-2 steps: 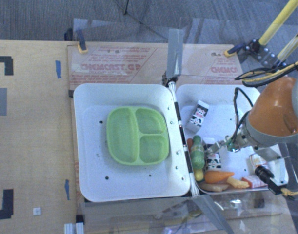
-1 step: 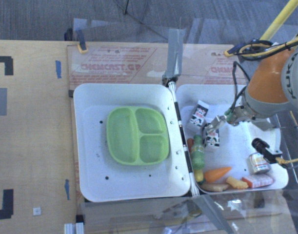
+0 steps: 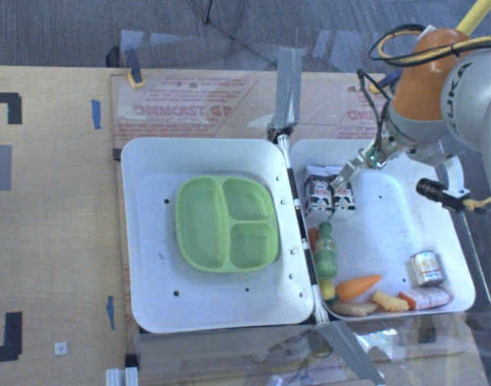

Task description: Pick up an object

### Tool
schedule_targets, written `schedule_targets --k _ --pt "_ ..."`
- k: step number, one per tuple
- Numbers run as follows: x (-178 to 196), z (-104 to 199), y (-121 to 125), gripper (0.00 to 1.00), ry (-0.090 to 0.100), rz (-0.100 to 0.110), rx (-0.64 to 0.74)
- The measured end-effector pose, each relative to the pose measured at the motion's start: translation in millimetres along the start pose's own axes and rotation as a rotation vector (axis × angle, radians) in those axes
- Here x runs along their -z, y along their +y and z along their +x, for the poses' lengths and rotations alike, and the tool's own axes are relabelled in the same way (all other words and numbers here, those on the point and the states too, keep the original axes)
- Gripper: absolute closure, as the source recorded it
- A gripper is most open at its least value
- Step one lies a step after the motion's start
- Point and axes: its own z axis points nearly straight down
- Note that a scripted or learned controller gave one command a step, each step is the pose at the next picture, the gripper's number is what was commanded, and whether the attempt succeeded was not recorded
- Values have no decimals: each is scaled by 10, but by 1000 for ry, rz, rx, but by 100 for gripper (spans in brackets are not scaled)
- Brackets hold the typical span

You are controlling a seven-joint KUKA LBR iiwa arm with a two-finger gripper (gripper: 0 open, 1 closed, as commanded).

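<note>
Gripper point(image 3: 339, 181) angled down over small cartons point(image 3: 329, 195)

Grey carpet floor point(image 3: 84, 14) up top — pale wooden bench point(image 3: 44, 240) below, blue tape bits point(image 3: 96, 113), black corner marks point(image 3: 10, 107).

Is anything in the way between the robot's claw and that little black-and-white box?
Nothing visible is in the way. The gripper hangs right over the top edge of the small box in the right bin. The green bottle and carrot lie lower down, away from it.
</note>
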Motion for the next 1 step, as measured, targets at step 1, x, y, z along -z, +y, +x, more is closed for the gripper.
schedule_targets --k 1 --pt "13 97 -515 0 -20 -28 239"
